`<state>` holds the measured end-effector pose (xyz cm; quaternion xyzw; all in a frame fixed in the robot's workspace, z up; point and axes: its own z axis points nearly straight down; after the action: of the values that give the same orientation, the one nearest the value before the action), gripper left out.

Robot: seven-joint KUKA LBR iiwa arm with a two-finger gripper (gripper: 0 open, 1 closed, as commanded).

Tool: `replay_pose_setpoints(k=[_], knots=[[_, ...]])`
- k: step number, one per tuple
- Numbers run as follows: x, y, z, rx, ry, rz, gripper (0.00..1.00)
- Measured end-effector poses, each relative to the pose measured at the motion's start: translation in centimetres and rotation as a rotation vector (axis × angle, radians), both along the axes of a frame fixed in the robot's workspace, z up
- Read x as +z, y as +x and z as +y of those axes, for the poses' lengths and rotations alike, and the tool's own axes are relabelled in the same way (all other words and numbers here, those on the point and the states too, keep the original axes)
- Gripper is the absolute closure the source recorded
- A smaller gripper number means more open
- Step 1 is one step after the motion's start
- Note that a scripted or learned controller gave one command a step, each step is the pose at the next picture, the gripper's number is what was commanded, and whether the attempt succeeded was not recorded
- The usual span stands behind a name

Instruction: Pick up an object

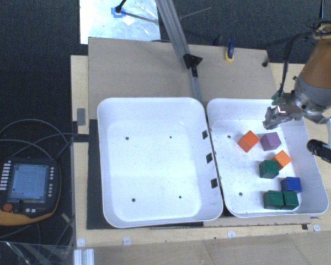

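You are looking down on two shallow white bins sitting side by side on the bench. The right bin [229,148] is holding the blocks: an orange cube [248,141] lying near a purple cube [271,141], a smaller orange block [283,159] touching a dark green cube [268,169], a blue cube [291,184] just beside it, and a green block [281,199] sitting at the front edge. The gripper [275,116] is hanging over the bin's rear part, just behind the purple cube, nothing showing between its fingers. A teach pendant [25,190] is lying left of the left bin [149,159].
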<state>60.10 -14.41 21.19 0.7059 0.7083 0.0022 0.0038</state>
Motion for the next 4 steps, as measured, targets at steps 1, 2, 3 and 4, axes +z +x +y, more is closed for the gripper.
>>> replay_pose_setpoints(k=[1, 2, 3, 4], knots=[[6.5, 0.4, 0.3, 0.002, 0.0, -0.001, 1.0], [7.5, 0.5, 0.3, 0.001, 0.001, 0.004, 1.0], [5.8, 1.2, 4.9, 0.006, 0.003, 0.007, 1.0], [6.1, 1.9, 9.9, 0.007, 0.004, 0.005, 1.0]])
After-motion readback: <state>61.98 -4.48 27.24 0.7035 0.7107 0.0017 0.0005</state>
